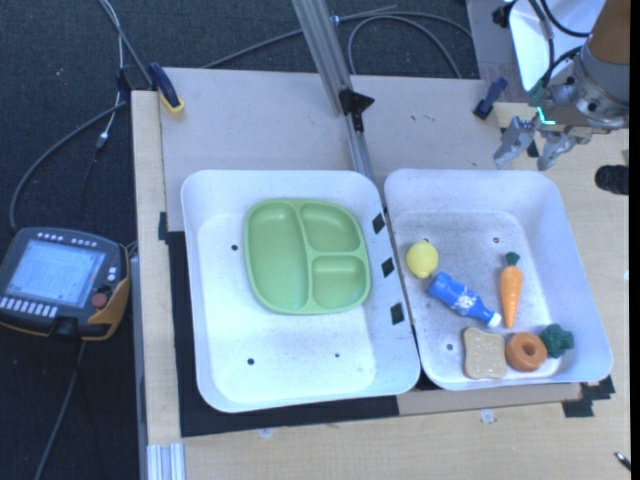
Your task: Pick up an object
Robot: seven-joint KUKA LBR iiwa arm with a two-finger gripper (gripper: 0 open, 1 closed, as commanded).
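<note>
The right bin (560, 218) holds a yellow lemon (422, 259), a blue bottle (463, 299) lying flat, an orange carrot (511, 287), a slice of toast (484, 354), a brown doughnut (526, 351) and a small green broccoli piece (557, 340). My gripper (535, 146) hangs at the upper right, above the bench just beyond the right bin's far rim. Its fingers are spread open with nothing between them. It is well clear of every object.
A green divided plate (306, 255) lies in the left bin (215, 298). A metal pole (325, 38) slants across the bench toward the gap between the bins. A teach pendant (62, 283) rests on the floor at left. Cables cross the far floor.
</note>
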